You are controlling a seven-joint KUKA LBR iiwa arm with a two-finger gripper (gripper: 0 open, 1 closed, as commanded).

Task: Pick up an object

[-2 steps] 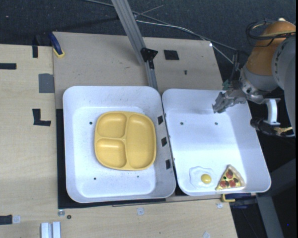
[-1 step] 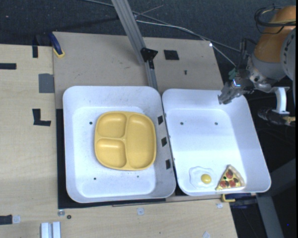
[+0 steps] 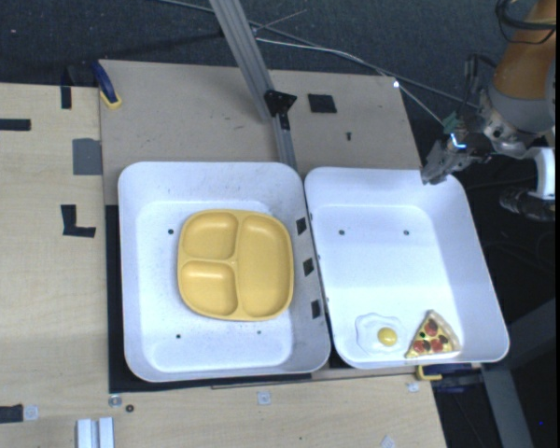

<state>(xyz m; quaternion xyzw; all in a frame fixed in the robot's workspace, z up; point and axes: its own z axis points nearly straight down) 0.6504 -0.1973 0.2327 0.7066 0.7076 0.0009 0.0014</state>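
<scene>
Over the right bin's far corner, the gripper (image 3: pixel 436 169) hangs above the rim, nothing seen in it, and whether it is open or closed I cannot tell.

Down in the near corner of the right bin (image 3: pixel 401 236) lie the candidates: a toy fried egg (image 3: pixel 379 332) and, just beside it, a toy pizza slice (image 3: pixel 434 335) tucked against the wall. Both look light, stiff and flat, probably slick plastic, so a pinch across the thin edges seems the way in; the slice's closeness to the wall could crowd the approach. In the left bin (image 3: pixel 145 250) sits a yellow divided plate (image 3: pixel 235 264), broader and rigid, likely best taken by its raised rim or a divider ridge.
</scene>
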